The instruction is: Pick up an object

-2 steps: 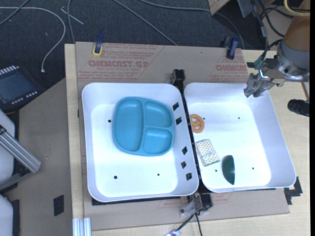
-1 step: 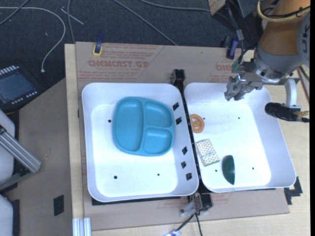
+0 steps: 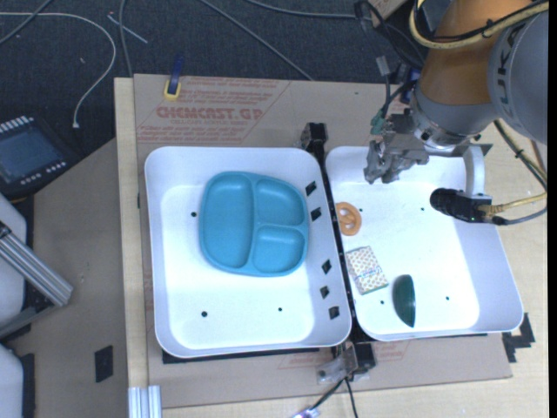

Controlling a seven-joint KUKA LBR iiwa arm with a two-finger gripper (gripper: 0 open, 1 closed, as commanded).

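Gripper [image 3: 380, 174] hovering over right bin [image 3: 487, 268] far end, nothing between fingers (open or closed: cannot tell). 3 objects lying in right bin: pretzel [image 3: 348, 219], patterned packet [image 3: 366, 269], green object [image 3: 404, 299].

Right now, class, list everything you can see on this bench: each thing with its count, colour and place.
bins: 2, white, side by side on the bench
plate: 1, blue, three compartments, in the left bin
pretzel: 1, orange-brown, right bin, near the divider
packet: 1, pale, patterned, right bin, below the pretzel
dark green object: 1, right bin, near the front edge
arm: 1, grey with orange band, reaching in from the right
gripper: 1, dark, above the right bin's far edge
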